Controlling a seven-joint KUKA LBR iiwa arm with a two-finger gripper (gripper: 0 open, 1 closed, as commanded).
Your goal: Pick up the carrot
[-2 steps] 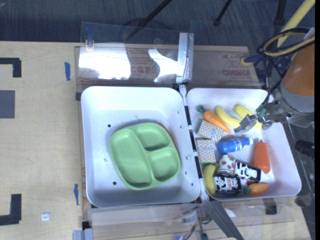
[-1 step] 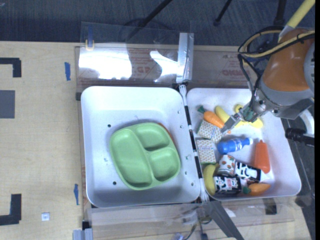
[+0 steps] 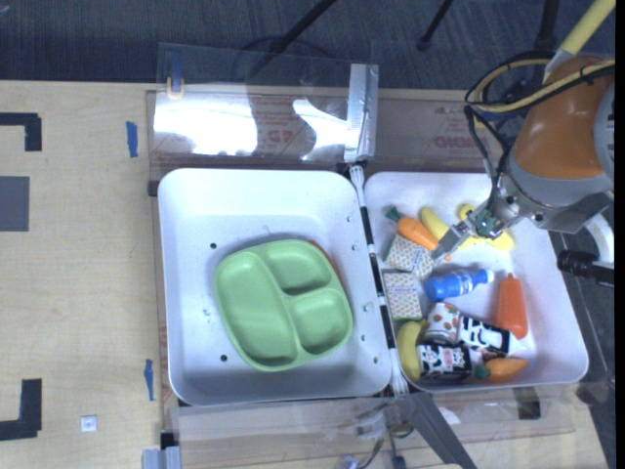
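The carrot (image 3: 414,231), small and orange with a green top, lies in the upper left of the right bin (image 3: 571,345), pointing toward the bin's middle. My gripper (image 3: 451,241) hangs over the bin just right of the carrot's thick end, slanting down to the left. Nothing is visibly held in it. A yellow banana-like toy (image 3: 434,220) lies right behind the carrot, touching it.
The right bin also holds a blue bottle (image 3: 455,284), a tall orange tapered item (image 3: 511,305), a cow-patterned carton (image 3: 459,347), patterned packets (image 3: 405,255) and a yellow piece (image 3: 409,344). A green divided plate (image 3: 283,303) sits in the left bin (image 3: 186,203). Cables hang by the arm.
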